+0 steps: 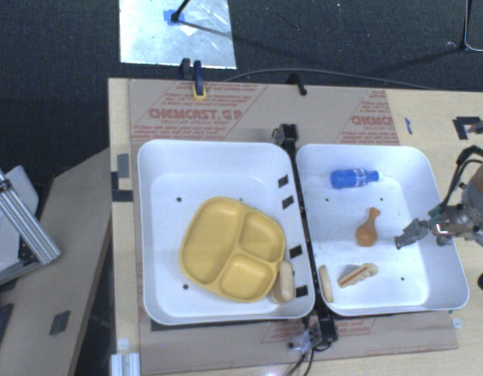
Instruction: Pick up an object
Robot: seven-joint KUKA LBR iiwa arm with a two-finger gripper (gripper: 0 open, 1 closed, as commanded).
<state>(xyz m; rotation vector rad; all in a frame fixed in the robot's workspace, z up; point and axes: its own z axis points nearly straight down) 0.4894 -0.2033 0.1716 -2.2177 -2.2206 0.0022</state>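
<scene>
gripper point(407, 237): at R edge of right bin point(448, 276), low over the floor, tip pointing left. I can't tell how the jaws stand, too small and dark at this res. Nothing visibly between them.
nearest obj: brown drumstick-shaped toy point(368, 229), just left of the tip, apart, no contact.
drumstick axis: near upright in the view, narrow end toward far wall, fat end toward me. Roughly crosswise to the gripper's line of approach.
key relation: I judge a short move left along the bin floor brings the tip onto the fat end; the jaws would need to straddle it across the short width.
other objs R bin: blue bottle point(353, 178) near far wall, lying left-right; hot dog toy point(357, 274) nearer me, tilted; pale oval piece point(326, 283) against the divider.
L bin point(155, 210): yellow divided plate point(232, 248), pale roll point(284, 282) at its near-right edge. Well apart from the arm.
risk: drumstick rounded, may skid or roll if nudged first.
</scene>
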